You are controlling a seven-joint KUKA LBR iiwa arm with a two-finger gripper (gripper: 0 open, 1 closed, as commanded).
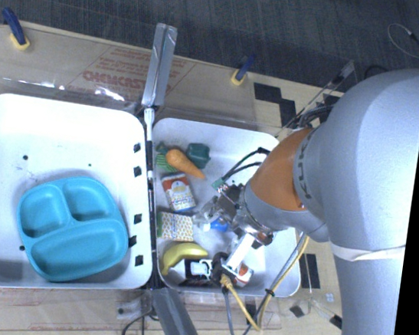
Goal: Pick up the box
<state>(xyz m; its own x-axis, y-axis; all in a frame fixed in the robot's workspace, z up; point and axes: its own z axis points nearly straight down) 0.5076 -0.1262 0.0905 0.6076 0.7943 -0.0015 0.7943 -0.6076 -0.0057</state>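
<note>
**Jaws low in the right bin, beside the box**

The grey arm reaches in from the right, and its jaws are down in the right shallow white bin on the table. I cannot tell whether they are open or closed, or whether they hold anything. The small orange and white cardboard box lies just left of them, near the bin's left wall. An orange carrot lies above the box, with a speckled flat card and a yellow banana below it. A blue divided plastic plate rests in the left white bin.
</note>
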